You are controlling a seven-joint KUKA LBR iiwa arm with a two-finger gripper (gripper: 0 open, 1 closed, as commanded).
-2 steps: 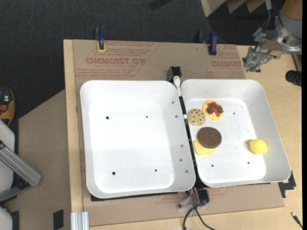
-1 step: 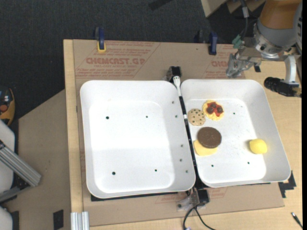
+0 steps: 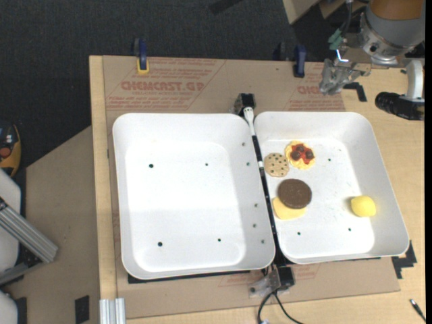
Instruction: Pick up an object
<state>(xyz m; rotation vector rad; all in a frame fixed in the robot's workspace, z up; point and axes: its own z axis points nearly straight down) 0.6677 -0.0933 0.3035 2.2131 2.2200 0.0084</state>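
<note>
My pincer (image 3: 335, 78) hung beyond the right bin's (image 3: 378, 147) far edge, whether apart or together I could not tell, and the brown disc (image 3: 295, 193) overlapped a yellow piece (image 3: 286, 210), so a grab there risked slipping.
</note>
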